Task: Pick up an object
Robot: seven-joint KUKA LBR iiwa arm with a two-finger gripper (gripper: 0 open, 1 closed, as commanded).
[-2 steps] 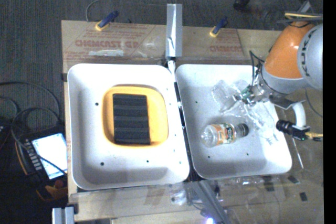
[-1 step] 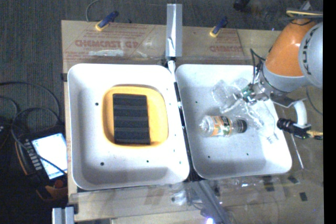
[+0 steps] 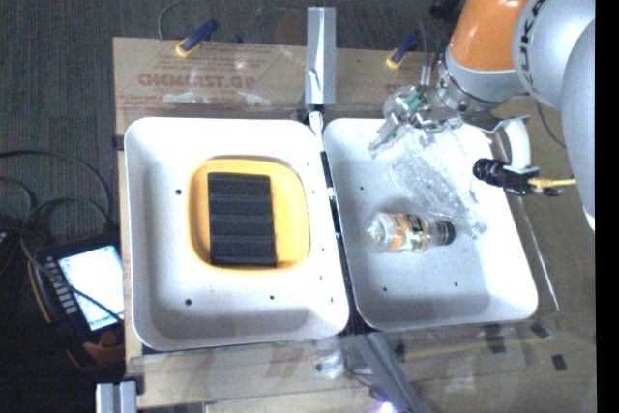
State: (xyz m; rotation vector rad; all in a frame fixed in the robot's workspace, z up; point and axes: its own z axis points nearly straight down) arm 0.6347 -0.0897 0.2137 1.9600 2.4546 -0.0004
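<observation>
L bin [image 3: 155, 208]: yellow sponge [image 3: 250, 215]. R bin [image 3: 503, 290]: bottle [image 3: 410, 232].

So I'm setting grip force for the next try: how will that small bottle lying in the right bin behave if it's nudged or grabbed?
The bottle lies on its side on the right bin floor, so a sideways nudge would likely roll it. It looks clear and small, so probably light. Its rounded, glossy body may slip in the claw unless gripped across the middle.
</observation>
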